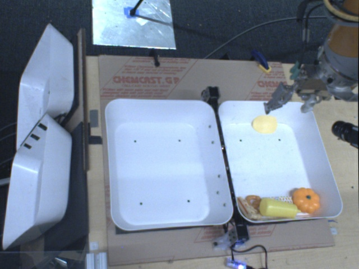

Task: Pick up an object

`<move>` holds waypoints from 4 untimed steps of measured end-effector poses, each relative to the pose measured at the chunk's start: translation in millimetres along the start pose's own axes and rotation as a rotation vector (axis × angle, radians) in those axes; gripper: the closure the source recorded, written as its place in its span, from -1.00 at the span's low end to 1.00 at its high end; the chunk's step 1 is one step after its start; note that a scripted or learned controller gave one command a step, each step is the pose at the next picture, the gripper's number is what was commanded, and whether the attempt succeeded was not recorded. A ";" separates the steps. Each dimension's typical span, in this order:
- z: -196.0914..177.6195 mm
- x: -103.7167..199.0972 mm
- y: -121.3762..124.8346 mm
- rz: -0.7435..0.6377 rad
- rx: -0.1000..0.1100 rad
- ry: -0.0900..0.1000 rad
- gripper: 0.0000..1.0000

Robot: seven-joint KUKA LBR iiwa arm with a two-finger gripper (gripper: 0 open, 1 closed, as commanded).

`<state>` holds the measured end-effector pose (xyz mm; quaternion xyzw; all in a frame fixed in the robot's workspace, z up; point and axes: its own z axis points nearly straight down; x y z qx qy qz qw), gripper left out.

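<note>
1. Where the right bin (322, 150) is meeting its near wall, a small orange pumpkin (306, 199), a yellow oblong piece (277, 208) and a pretzel-like piece (251, 203) are lying bunched together.
2. Farther back in that bin, a pale yellow disc (265, 124) is lying alone.
3. Above the far rim, the tool (291, 101) is hanging with fingers spread apart, gripping nothing.
4. The left bin (162, 161) is sitting alongside on the bench (168, 74).

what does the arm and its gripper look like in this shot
The arm is grey with an orange band above the wrist and a dark cable looping beside it. Its wrist is a bulky grey metal block. The gripper has two short, dark grey fingers jutting from that block.
</note>
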<state>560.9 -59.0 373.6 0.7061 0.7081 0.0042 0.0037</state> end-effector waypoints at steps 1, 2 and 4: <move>189.9 -108.8 -28.7 0.011 0.024 0.000 -1.00; 293.4 -114.4 -35.0 0.004 0.018 0.001 -1.00; 183.0 12.1 -74.3 -0.003 0.001 0.001 -1.00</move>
